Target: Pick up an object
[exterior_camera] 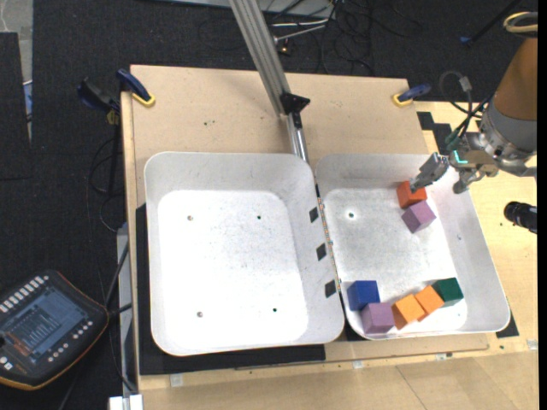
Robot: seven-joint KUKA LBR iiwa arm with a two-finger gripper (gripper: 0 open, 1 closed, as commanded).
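Orange block (410, 194): it is lying in the right bin (479, 267), touching a purple block (419, 217).
Claw (449, 176): you are seeing it spread, one finger resting just beside the orange block, pinching nothing.
Handling: it is looking light and stiff, probably not slippery.
Hold: you should be taking it on two opposite flat sides, away from the purple block.

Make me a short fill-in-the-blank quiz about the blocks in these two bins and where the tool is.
1. All the blocks lie in the ____ bin.
2. The tool hovers beside the ____ block near the bin's far side.
3. That block touches a ____ block.
4. Nearest the divider in the front row is the ____ block.

Missing words: right; orange; purple; blue
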